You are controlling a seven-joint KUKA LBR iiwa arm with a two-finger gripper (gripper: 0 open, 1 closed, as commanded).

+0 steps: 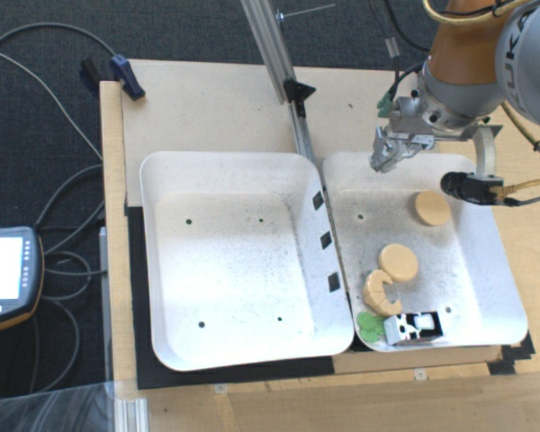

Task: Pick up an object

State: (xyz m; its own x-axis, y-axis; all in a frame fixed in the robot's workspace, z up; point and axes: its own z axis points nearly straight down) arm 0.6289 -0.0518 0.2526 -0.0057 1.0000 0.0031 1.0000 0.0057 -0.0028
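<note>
Two white bins sit side by side on the bench, and everything worth picking lies in the right one. The left bin (225,259) carries nothing but dark specks on its floor. Across the shared rim, the right bin (486,277) holds a small cluster at its near left corner: a green piece (370,328) against the rim, a curved tan piece (379,292) just above it, a black-and-white block (414,328) beside them along the near edge, and a round tan disc (399,263) touching the top of the curved piece. A second round disc (432,209) lies alone, well apart from the cluster, toward the bin's far right side.

The gripper (386,156) hangs over the far left corner of the right bin, at the end of the grey and orange arm reaching in from the right. Nothing shows between its fingers, and from this angle it cannot be told whether they stand wide or narrow.

The relation that matters: the lone disc lies nearest, toward the near edge and to the right of the gripper, while the cluster lies farther off, almost straight toward the near edge. The discs are round, so no long axis dictates wrist turn; the curved piece would need the fingers across its narrow width. Judged from this, the lone disc looks the easier target, with free space all around it.
</note>
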